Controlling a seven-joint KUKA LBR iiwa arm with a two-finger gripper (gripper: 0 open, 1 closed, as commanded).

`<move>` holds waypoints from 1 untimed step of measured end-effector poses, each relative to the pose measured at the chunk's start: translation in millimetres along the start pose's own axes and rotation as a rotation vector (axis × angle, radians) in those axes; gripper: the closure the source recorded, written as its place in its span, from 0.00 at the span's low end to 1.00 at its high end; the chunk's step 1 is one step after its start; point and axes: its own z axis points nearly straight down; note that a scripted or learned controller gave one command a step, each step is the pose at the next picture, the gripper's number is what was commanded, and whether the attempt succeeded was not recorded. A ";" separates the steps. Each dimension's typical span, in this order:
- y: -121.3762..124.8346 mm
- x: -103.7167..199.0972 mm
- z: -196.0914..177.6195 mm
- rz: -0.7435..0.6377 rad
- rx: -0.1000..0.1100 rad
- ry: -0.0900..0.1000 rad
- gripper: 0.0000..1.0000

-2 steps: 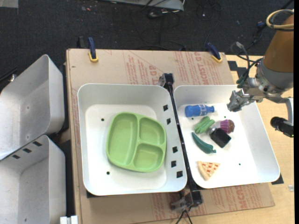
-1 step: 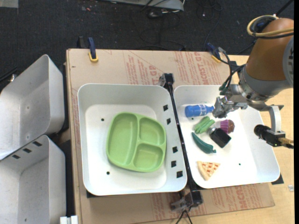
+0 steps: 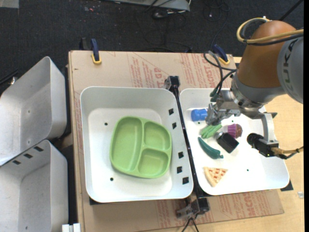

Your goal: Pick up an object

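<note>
My gripper (image 3: 215,116) hangs over the back left part of the right bin (image 3: 270,180), coming in from the right. Just in front of it lies a light green piece (image 3: 209,130), and a small blue object (image 3: 198,114) lies to its left. A purple object (image 3: 234,129) sits to the right of the light green piece. A black block (image 3: 227,142) lies in front of the purple one, with a dark green curved piece (image 3: 209,149) to its left. A toy pizza slice (image 3: 214,175) rests near the bin's front edge.
The left bin (image 3: 91,129) holds a light green divided plate (image 3: 141,147). A black divider strip (image 3: 182,134) runs between the two bins. Two white containers (image 3: 29,129) stand off the bench to the left.
</note>
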 end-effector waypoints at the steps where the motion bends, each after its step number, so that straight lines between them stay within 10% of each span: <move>1: -11.4 47.3 11.2 0.000 0.001 0.000 1.00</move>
